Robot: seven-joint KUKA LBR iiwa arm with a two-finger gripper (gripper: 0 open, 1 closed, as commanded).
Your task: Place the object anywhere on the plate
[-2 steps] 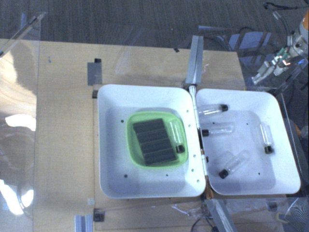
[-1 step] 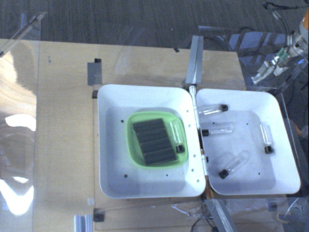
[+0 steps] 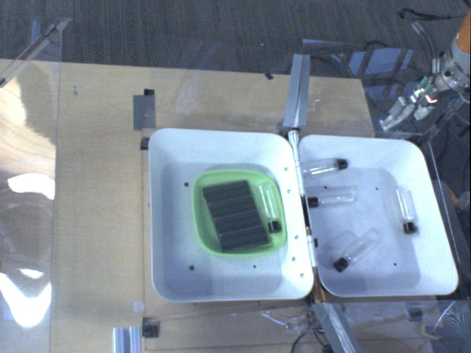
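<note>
A clear tube with a black cap [image 3: 270,206] lies on the green plate [image 3: 202,204], along the plate's right edge, its cap pointing toward the near right corner of the plate. Just beside it, filling the middle of the plate, sits a dark ribbed block [image 3: 234,215], turned a little so its long sides run at a slant. The plate itself rests in the middle of the left bin [image 3: 165,197], slightly nearer that bin's right wall.

The right bin [image 3: 434,256] touches the left one along a shared edge and carries four more clear tubes with black caps. One [image 3: 324,167] lies near the far left corner, its cap pointing right. Another [image 3: 331,196] lies just below it against the left wall, cap toward that wall. A third [image 3: 404,207] lies near the right wall, roughly upright in the view with its cap at the near end. The fourth [image 3: 355,251] lies on a slant in the near half of the bin, cap toward the near left.

The gripper [image 3: 412,107] hangs beyond the far right corner of the right bin, well apart from the plate; whether its fingers are spread or pressed together I cannot tell.
</note>
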